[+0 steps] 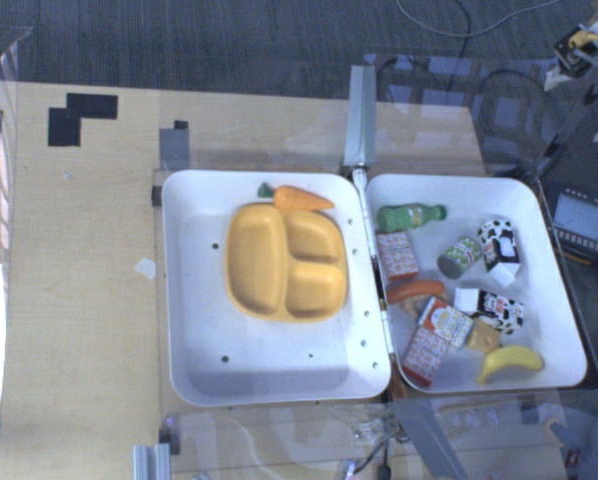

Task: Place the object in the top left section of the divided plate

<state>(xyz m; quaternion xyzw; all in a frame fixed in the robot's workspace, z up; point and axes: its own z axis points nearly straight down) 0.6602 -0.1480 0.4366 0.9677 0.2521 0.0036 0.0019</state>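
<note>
Orange and judged to be the task's object, the toy carrot (301,199) lies in the left bin (194,348) against the far rim of the divided plate (251,268), and is expected to be light, stiff and rather slippery, best taken across its thick middle.

You see two glossy white plastic bins (269,368) on a matt pale wood-look bench (69,298); at frame centre, the smooth yellow plastic divided plate (279,263) has a dull sheen.
</note>
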